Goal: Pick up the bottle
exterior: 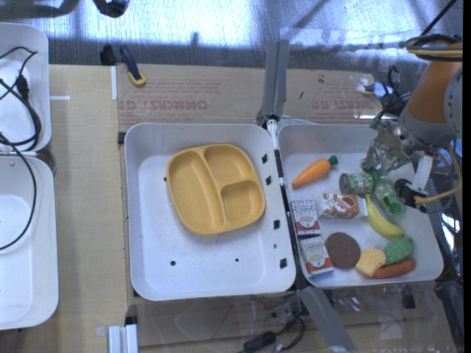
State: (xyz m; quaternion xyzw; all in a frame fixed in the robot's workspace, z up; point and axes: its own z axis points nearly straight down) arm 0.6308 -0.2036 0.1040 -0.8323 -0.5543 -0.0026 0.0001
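The bottle [370, 185] lies on its side in the right bin [313, 147], near the bin's far right. It is clear and greenish, with a label around it. My gripper [382, 160] hangs just above and slightly behind it, at the end of the grey arm with the orange band [434, 87]. The arm's wrist covers the spot where the gripper meets the bottle, so I cannot tell whether they touch.
Around the bottle lie a carrot [313, 171], a banana [383, 222], a snack packet [343, 206], two small cartons [305, 218], a brown cookie [343, 249] and a green toy [398, 249]. The left bin [134, 197] holds a yellow divided plate [215, 188].
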